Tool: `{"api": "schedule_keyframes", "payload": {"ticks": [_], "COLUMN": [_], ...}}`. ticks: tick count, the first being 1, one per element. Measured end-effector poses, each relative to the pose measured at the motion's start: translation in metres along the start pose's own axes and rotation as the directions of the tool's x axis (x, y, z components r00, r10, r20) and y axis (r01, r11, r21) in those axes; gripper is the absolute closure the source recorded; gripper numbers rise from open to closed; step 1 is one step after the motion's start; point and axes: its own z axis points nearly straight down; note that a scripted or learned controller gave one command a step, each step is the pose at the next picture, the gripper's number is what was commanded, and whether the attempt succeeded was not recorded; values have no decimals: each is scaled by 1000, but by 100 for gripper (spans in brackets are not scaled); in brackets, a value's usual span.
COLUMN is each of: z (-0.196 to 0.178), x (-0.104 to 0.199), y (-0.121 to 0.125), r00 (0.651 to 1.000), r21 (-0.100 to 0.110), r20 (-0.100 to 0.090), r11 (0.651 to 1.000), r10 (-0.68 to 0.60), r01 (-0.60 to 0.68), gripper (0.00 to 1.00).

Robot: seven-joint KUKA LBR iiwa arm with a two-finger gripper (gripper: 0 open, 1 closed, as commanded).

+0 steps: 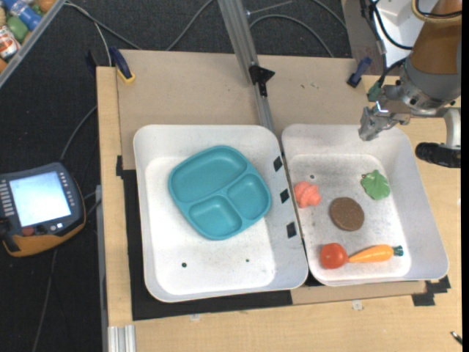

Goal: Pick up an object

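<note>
Tray (218,191) fills the left bin (157,270). Right of that bin: shrimp (308,194), tomato (333,256), cookie (346,214), carrot (374,254), lettuce (376,185). My pincer (371,128) hovers beyond the lettuce; whether it's open, I cannot tell.

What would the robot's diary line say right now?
phase: reaching | hand: above right bin's far edge, holding nothing | green toy: nearest | carrot, tomato: untouched
</note>
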Motion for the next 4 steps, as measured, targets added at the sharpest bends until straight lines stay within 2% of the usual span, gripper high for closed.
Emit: {"api": "schedule_keyframes", "payload": {"ticks": [1, 3, 4], "z": [6, 18, 2], "x": [50, 156, 213], "y": [-12, -25, -25], "r00": [1000, 1000, 1000], "r21": [7, 8, 3], "r20": [-4, -4, -4], "r11": [1000, 1000, 1000], "r10": [-4, -5, -6], "r01": [4, 5, 6], "gripper": [100, 100, 100]}}
